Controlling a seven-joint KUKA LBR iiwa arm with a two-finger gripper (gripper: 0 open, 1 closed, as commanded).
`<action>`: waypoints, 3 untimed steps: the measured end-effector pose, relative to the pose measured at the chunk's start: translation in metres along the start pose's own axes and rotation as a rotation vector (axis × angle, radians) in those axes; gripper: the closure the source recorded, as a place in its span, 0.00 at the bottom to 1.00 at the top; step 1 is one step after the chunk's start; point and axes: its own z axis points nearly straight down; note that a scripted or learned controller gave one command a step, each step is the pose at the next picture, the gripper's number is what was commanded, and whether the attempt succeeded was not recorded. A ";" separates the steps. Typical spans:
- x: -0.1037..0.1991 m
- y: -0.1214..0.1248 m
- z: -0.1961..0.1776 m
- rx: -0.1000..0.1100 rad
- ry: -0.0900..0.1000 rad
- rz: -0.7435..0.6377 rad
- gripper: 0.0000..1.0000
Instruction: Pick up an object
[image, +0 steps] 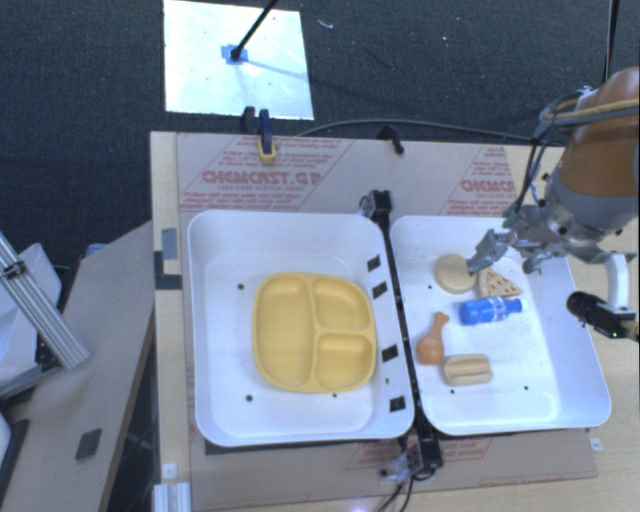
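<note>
Partly cut off at right, the gripper's (492, 252) jaws' state is unclear.

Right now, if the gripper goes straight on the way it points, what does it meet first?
Probably the round tan cookie. The gripper points down and toward the view's left, its tip just above the cookie's right edge, beside the pizza slice. Its height over them is unclear from this one view.

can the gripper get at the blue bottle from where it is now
Probably yes. The gripper hovers in the right bin just above the blue bottle, which lies uncovered; the wedge-shaped toy close beside it might crowd a finger.
</note>
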 end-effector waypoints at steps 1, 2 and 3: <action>0.000 0.002 -0.006 -0.011 -0.001 -0.002 0.00; 0.001 -0.004 0.038 -0.008 -0.001 -0.001 0.00; 0.007 -0.009 0.098 -0.006 0.000 -0.001 0.00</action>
